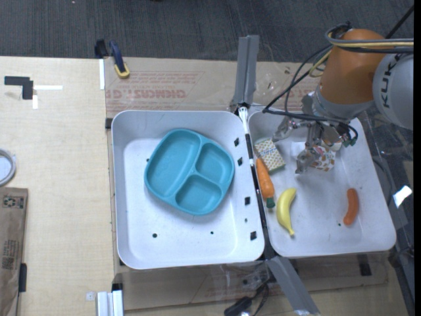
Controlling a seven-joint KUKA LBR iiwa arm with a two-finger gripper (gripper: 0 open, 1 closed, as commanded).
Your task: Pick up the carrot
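Your gripper (320,151) hangs over the far half of the right bin (368,239), under the arm's (348,68) orange band. Whether it is wide, narrow or holding anything, you cannot tell: cables and a small patterned object (322,159) just beneath it clutter that spot.

Just to its left, you see a speckled sponge (269,155) lying near the bin's far left corner. The carrot (265,180) lies next to the sponge on its near side, along the bin's left wall, with its green end toward you. It sits apart from the gripper. A banana (286,210) lies just beside the carrot's near end, curving toward the bin's near edge. A sausage (352,207) rests well over toward the bin's right side.

In the left bin (131,239) you have a blue divided plate (190,171) near the middle. On the bench's far left, there is a blue-and-yellow clamp (117,58) beyond the bins.
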